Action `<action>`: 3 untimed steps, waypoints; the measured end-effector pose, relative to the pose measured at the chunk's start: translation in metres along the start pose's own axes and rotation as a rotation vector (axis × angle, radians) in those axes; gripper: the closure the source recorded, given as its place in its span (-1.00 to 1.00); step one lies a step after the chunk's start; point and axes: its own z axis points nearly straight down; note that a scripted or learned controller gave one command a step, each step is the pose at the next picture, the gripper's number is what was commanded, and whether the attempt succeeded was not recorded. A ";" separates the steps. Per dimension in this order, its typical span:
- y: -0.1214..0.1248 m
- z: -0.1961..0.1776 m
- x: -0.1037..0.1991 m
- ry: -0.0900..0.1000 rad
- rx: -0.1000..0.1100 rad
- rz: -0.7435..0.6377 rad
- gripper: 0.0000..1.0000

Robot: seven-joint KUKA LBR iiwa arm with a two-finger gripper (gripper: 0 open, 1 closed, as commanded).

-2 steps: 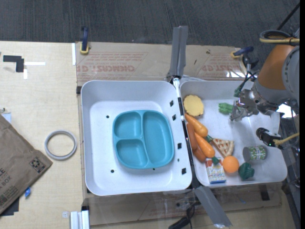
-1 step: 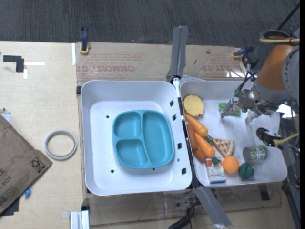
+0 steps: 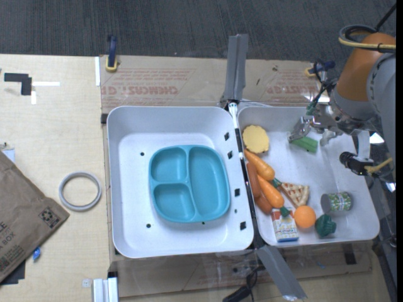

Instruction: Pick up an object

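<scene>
Camera view: two white bins are seen side by side on the desk (image 3: pixel 50 143). The left bin (image 3: pixel 119 187) carries a teal divided plate (image 3: pixel 189 183) at its centre.

The right bin (image 3: pixel 362 228) holds the toy food. A yellow round piece (image 3: pixel 256 138) lies at its 11 o'clock corner. Two orange carrots (image 3: pixel 264 181) are laid along the left wall, from 10 toward 7 o'clock. A pizza slice (image 3: pixel 295 193) sits just beside them near centre. An orange ball (image 3: pixel 305 217) and a small carton (image 3: pixel 285 226) are at 6 o'clock, touching or nearly so. A green broccoli piece (image 3: pixel 325 225) is at 5 o'clock, with a greenish can (image 3: pixel 337 202) just above it.

The arm (image 3: pixel 362 74) is seen coming in at 2 o'clock of the frame. The claw (image 3: pixel 306 134) is placed at 12 o'clock of the right bin, right at a green flat piece (image 3: pixel 308 144). Whether the claw is clenched or released cannot be told; contact with the green piece cannot be confirmed either.

On the desk, a tape ring (image 3: pixel 80 190) lies at 9 o'clock of the left bin, and a cardboard box (image 3: pixel 22 216) at the frame's 8 o'clock.
</scene>
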 end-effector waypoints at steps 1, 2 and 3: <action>0.000 -0.010 -0.001 -0.003 0.002 -0.003 1.00; -0.001 -0.010 -0.001 -0.003 0.002 -0.003 -1.00; 0.002 -0.003 -0.001 0.002 0.004 0.071 -1.00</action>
